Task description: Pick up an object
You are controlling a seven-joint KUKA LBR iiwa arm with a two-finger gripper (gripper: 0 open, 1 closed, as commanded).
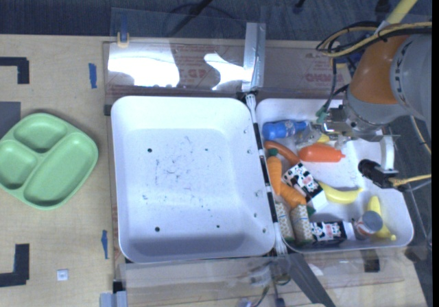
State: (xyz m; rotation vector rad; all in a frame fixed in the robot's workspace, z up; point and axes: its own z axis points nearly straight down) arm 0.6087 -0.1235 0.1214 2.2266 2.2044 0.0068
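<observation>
You are looking down on two white bins, and the arm (394, 79) is reaching in from the right over the right bin (405, 227). The gripper (334, 124) is hanging low above the far part of this bin, but its tip is small and mixed with metal parts and cables, so you cannot tell how it is standing or if it is holding anything. Just beside it, toward the near side, an orange carrot-like toy (319, 153) is lying across the bin; it is looking very close to the gripper, maybe touching, but this is not clear. A blue bottle (282, 129) is lying to the left of the gripper, near the far wall. Further to the near side, a black-and-white cow-patterned piece (302, 180) is resting on a second orange toy (280, 179), and a banana (341, 194) is lying just beside them. Along the near wall, a dark bottle with the same cow pattern (328, 231) is lying flat, and a small yellow thing with a grey cap (374, 220) is sitting in the right corner. The objects are overlapping one another, so their full shapes are hard to make out. The left bin (185, 175) is standing beside, and a green tray (44, 160) is resting on the bench, well apart on the left.
</observation>
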